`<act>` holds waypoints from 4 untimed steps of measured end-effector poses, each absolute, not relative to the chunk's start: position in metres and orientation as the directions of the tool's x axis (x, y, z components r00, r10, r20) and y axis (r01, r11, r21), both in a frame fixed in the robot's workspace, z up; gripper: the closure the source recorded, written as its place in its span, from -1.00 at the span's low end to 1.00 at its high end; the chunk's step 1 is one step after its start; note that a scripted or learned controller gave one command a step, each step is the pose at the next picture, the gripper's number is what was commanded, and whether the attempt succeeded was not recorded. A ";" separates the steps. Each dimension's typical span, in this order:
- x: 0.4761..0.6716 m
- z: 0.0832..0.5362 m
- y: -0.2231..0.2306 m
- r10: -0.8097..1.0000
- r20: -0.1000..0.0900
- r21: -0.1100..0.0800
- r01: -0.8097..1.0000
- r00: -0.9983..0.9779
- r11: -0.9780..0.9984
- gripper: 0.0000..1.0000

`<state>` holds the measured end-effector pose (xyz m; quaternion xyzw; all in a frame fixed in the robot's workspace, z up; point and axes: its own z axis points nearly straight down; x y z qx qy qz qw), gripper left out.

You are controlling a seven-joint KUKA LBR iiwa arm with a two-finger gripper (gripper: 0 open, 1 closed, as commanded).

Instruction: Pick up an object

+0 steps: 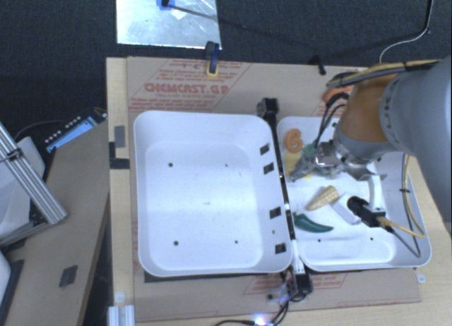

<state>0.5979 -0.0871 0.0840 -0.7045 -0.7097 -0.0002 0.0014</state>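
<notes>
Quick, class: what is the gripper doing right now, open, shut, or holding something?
Gripper: cannot be told; it sits low in the right bin, between the orange ring-shaped toy and the yellow cone.

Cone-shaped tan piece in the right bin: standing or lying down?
Lying down. The tan cone rests on its side on the right bin floor, long axis slanted, beside the green piece.

Arm reaches in from the right, orange-banded wrist bent down, gripper point(305, 169) low by the right bin's left wall.
</notes>
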 end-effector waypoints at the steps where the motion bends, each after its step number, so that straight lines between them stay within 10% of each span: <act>1: 0.552 0.084 -0.145 1.000 -0.002 -0.003 1.000 0.004 -0.004 -1.00; 2: 0.556 0.095 -0.141 1.000 -0.001 0.004 1.000 -0.002 0.002 1.00; 3: 0.579 0.190 -0.052 1.000 0.003 0.013 1.000 -0.014 0.014 1.00; 4: 0.625 0.185 0.022 1.000 0.003 0.006 1.000 -0.012 0.012 1.00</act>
